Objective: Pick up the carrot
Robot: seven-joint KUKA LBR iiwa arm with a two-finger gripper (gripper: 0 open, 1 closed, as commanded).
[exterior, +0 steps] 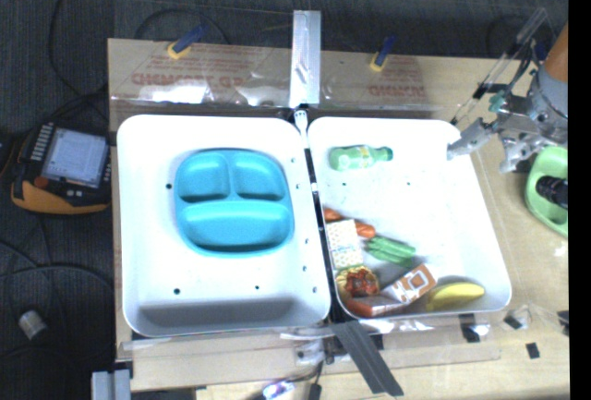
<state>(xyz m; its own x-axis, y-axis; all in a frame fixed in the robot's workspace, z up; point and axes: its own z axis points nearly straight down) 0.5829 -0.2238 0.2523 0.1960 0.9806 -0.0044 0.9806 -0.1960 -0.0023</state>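
My pincer (pixel 485 141) hovering at right bin's (pixel 480 204) upper right edge, fingers apart, gripping nothing. Carrot (pixel 360 229) lying lower left in that bin, half hidden by small carton (pixel 343 244). Judging it light, stiff, smooth; aiming for exposed orange end.

A robotics lab; taped-down bench (pixel 443 79), loose cables on dark carpet, handheld control pendant (pixel 60 167) nearby.

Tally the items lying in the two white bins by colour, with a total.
Blue: 1, the divided plate in the left bin.
Green: 2, the bottle and the pea pod, both in the right bin.
Yellow: 1, the banana.
Orange or red: 2, the carrot and the red-brown piece.
Printed cartons: 2, the pale one and the red one.
Total: 8
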